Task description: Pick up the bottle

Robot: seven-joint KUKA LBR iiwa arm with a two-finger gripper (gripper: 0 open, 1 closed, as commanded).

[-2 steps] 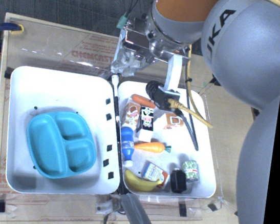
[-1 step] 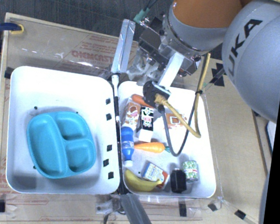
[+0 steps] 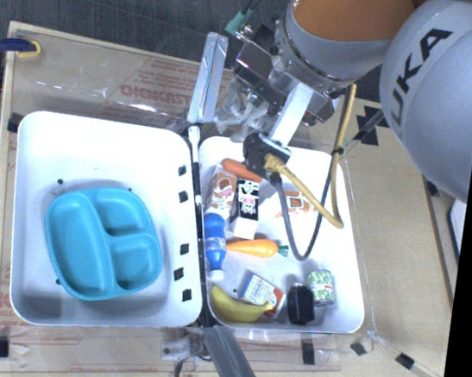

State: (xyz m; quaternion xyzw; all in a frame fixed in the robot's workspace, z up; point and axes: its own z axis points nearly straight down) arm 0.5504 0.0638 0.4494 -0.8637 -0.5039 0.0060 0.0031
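**Bottle lies along the divider, end effector low over the bin's far end**

The bottle [image 3: 214,241] lies on its side in the right bin [image 3: 348,269], pressed against the wall that this bin shares with the left one. It has a blue body and a pale cap end pointing toward the near rim. That position hard against the wall probably leaves little room for a finger on that side (a judgement, not something seen). A carrot [image 3: 251,247] lies crosswise just beside the bottle's middle, nearly touching it, and a banana [image 3: 235,306] curves across the near end, close below the cap. A small carton [image 3: 257,289] rests on the banana. A brown packet [image 3: 221,195] sits just beyond the bottle's far end.

The end effector [image 3: 252,196] hangs over the far half of the same bin, above a black-and-white box [image 3: 248,204] and near a second carrot [image 3: 240,170]. Its fingers cannot be made out against the clutter, so whether it is released or clenched cannot be told; nothing is seen between them. The bottle lies apart from it, nearer the camera. A yellow hose and a black cable [image 3: 325,206] loop from the wrist down across the bin.

A green can [image 3: 321,286] and a dark object [image 3: 300,305] sit in the near right corner. The left bin [image 3: 37,147] holds a blue divided tray [image 3: 104,243]. Both bins rest on a surface [image 3: 95,76] covered with clear sheeting over red print; a blue clamp [image 3: 12,46] grips its far left corner, and dark flooring surrounds it.
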